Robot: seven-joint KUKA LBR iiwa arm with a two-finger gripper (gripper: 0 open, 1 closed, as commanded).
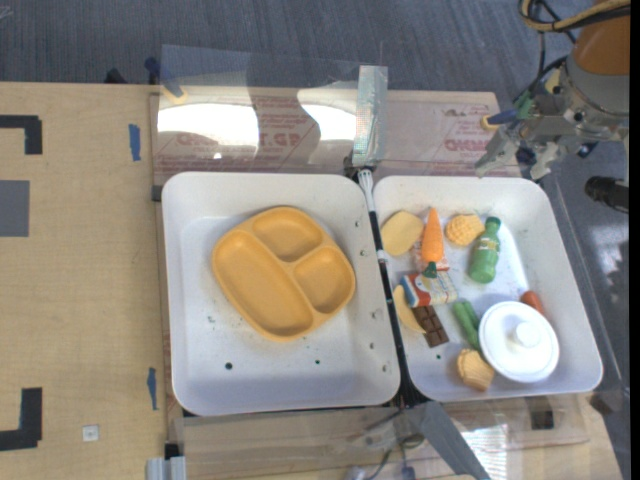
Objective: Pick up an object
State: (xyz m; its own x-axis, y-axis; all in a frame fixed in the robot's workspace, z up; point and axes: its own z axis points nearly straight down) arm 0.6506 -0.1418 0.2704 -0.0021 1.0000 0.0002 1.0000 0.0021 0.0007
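My gripper (pixel 520 158) hangs above the back right corner of the right bin (pixel 575 298), its fingers spread open with nothing between them. Below it and to the left, inside that bin, lie a green bottle (pixel 485 251), an orange carrot (pixel 431 236), a yellow ridged piece (pixel 462 229) and a pale yellow bun (pixel 401 232). Nearer the front are a small red and white carton (pixel 430 288), a brown chocolate bar (pixel 433 326), a green pickle (pixel 466 320), a white lidded bowl (pixel 518 340) and a yellow lump (pixel 475 369).
The left bin (pixel 190 348) holds a yellow divided plate (pixel 285 271). A clear upright panel (pixel 260 118) stands behind the bins, with a metal post (pixel 368 118) between them. The arm's orange band (pixel 605 38) is at the top right.
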